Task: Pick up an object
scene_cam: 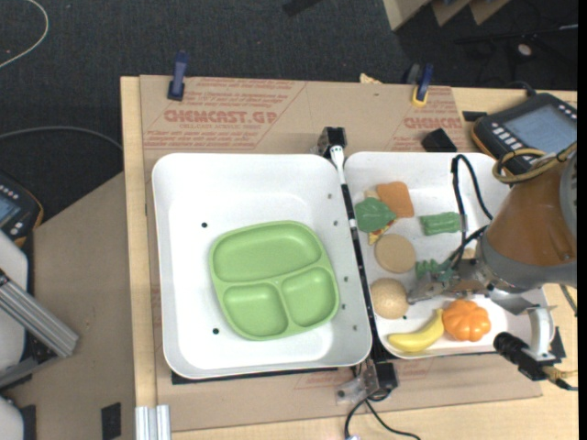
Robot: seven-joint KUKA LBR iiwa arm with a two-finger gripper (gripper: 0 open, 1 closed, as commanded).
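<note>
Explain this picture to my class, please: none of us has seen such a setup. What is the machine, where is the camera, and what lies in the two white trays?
The camera hangs above a bench and looks down at a slant. The machine on the right is a robot arm, grey with an orange band. Its end effector reaches into the right bin, low among toy foods; whether it grips anything cannot be told.

That bin holds a yellow banana, an orange pumpkin, two beige round pieces, a green leafy piece, an orange piece and a green block.

The left bin holds a green divided plate with three compartments.
</note>
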